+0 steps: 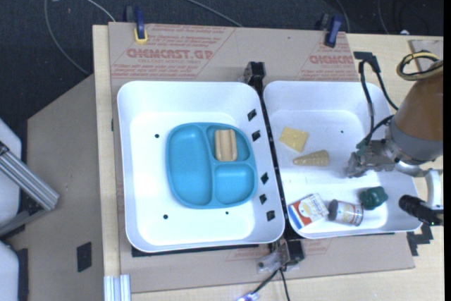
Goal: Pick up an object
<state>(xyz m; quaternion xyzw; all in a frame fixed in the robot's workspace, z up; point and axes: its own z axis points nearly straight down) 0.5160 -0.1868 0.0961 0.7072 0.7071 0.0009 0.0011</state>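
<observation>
- The two bins [141, 173] were white.
- The divided plate [194, 173] was light blue.
- The block [225, 144] on it was tan.
- The wedge [294, 139] was pale yellow.
- The small lump [373, 197] was dark green.

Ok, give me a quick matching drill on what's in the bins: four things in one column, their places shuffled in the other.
Things:
1. bread piece
2. cracker
3. green object
4. small bottle

Places:
A. right bin, toward its far left part
B. lying on its side at the right bin's near edge
C. in a compartment of the blue tray, left bin
D. right bin, just below the gripper

Pairs: 1-C, 2-A, 3-D, 4-B
</observation>
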